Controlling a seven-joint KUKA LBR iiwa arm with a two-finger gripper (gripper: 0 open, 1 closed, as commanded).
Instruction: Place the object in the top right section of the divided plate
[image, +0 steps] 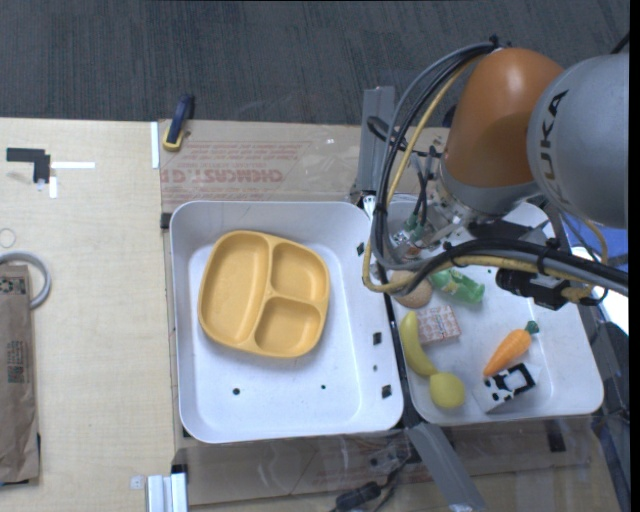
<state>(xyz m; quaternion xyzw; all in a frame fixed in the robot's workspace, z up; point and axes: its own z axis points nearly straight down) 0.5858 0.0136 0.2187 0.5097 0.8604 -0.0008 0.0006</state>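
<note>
So the arm is hunched over the right bin (590, 385), and the end effector (418, 262) sits somewhere under that tangle of cables at the bin's upper left corner. Honestly I can't tell whether it's apart, together or clamped on anything; the wrist and hoses block the view.

The divided plate (265, 293) lies in the left bin (200, 400), well apart from the end effector, toward the left of the frame. It's a yellow three-section plate, slightly rotated, with the big section on its left side and two smaller ones on its right. The top right section (300, 270) is the nearer small one, so any carry goes left and a touch down in frame.

Which object is meant isn't clear. Candidates in the right bin: a brownish round thing (412, 291) just beside the cables, a green bottle (460, 286), a patterned block (437, 325), a banana (413, 345) running top to bottom, a lemon (447, 390), a carrot (509, 349) lying diagonally, and a black-and-white toy (511, 383). The brown thing looks closest to the end effector.

Room-wise, the left bin has flat white floor all around the plate. The right bin is crowded, and the ridge where the two bins meet has to be cleared. The counter (80, 300) is pale wood.
</note>
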